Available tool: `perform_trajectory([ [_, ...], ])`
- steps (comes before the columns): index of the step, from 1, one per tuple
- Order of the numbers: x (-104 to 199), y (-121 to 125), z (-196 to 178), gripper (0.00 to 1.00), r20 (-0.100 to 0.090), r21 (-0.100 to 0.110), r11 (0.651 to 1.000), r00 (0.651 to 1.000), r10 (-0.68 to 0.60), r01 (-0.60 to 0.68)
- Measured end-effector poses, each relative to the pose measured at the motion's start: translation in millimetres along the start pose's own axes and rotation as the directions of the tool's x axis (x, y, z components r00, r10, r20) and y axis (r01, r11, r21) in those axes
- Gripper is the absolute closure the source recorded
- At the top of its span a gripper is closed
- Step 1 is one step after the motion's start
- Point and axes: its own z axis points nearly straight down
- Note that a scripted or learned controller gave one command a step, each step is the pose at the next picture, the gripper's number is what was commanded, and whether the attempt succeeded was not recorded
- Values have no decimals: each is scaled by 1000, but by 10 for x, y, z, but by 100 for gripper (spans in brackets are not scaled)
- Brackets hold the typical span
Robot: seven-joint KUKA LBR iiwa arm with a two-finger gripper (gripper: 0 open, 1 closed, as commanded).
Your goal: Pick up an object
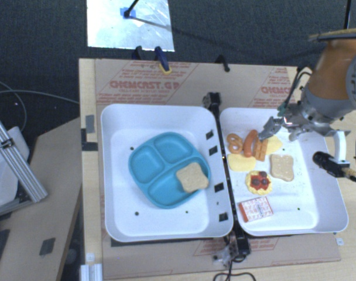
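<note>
Glossy blue compartment plate (163, 168) bearing a textured square toast slice (192, 177), metal gripper (270, 129) released above ridged orange hot dog (252, 144), smooth white right bin (327, 215)

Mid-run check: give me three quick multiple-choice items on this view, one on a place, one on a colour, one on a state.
1. Where is the blue plate?
A. left bin
B. right bin
C. on the bench outside the bins

2. What colour is that plate?
A. red
B. blue
C. black

3. How does the bread slice on it lie?
A. flat in one compartment
B. standing on edge
C. hanging over the bin wall

Answers: 1 A, it sits in the left bin. 2 B, it is light blue. 3 A, it lies flat in the plate's lower right compartment.
</note>
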Motion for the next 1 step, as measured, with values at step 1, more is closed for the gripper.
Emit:
perform_trajectory([
  [1,310,-453,1064,0,-3,7,1000,1000,2,-2],
])
